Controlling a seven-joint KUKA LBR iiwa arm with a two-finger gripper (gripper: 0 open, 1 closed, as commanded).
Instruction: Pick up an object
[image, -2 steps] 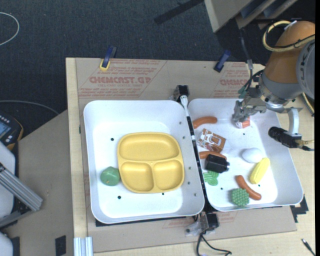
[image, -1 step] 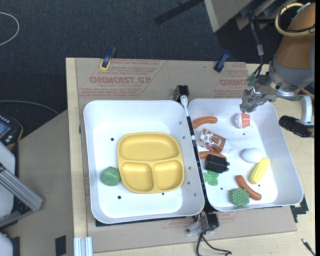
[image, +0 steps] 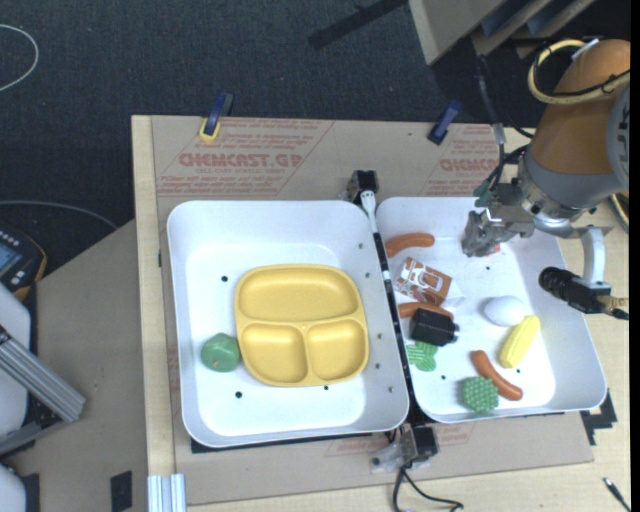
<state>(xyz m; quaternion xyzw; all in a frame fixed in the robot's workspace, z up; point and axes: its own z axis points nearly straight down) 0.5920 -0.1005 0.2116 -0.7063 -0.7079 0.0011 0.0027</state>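
Note:
My gripper (image: 482, 240) hangs over the far part of the right bin (image: 570, 385), a little right of a sausage (image: 410, 242). Nothing shows between its fingers. Below it in that bin lie a red and white packet (image: 423, 281), a black block (image: 433, 326), a white egg (image: 503, 310), a yellow corn cob (image: 519, 341), a second sausage (image: 497, 374), a green knobbly ball (image: 480, 394) and a small green piece (image: 421, 356). The left bin (image: 190, 300) holds a yellow divided tray (image: 300, 323) and a green ball (image: 221, 352).
The two bins meet at a ridge (image: 385, 290) with black clips at its far and near ends. Blue clamps (image: 213, 117) pin the cardboard sheet under the bins at the back. A black fitting (image: 570, 287) on the arm juts over the right bin's right rim.

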